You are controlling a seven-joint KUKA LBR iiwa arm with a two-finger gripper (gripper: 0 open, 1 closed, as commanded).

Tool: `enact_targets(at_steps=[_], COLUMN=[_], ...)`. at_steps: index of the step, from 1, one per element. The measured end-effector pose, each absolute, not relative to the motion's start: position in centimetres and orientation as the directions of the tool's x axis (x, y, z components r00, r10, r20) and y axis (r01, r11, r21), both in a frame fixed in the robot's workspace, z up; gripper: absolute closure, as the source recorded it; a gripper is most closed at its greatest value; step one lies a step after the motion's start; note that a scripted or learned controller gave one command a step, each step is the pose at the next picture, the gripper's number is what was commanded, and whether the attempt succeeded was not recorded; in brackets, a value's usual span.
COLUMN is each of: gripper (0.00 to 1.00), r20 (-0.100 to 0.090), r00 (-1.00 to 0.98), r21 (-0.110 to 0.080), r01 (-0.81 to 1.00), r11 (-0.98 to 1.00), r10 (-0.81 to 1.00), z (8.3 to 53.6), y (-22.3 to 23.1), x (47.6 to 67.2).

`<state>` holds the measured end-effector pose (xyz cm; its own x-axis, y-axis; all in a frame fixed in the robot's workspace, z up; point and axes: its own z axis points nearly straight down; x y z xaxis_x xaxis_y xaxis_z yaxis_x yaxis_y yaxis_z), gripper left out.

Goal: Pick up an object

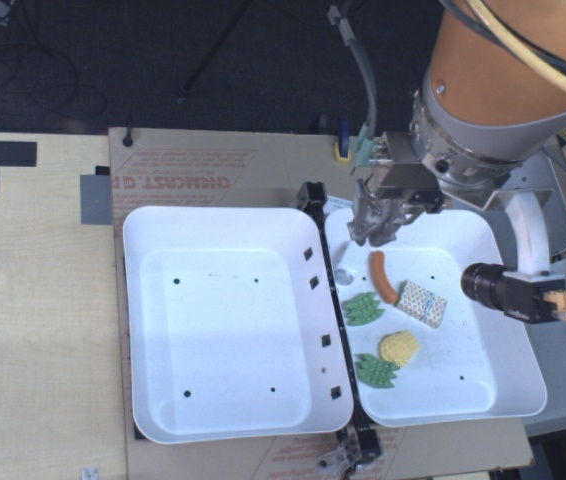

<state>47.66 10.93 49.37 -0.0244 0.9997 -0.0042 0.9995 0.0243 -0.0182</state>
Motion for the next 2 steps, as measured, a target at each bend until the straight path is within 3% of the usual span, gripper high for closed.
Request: enact_targets(at_steps=[2], gripper=[1.0], r20=[-0.005], r00=[-0.038], r21=[-0.026], r01=[0.999], r11=[0.038], r10=[0.999], z=[51.21], y=[11.06], x=[47.72])
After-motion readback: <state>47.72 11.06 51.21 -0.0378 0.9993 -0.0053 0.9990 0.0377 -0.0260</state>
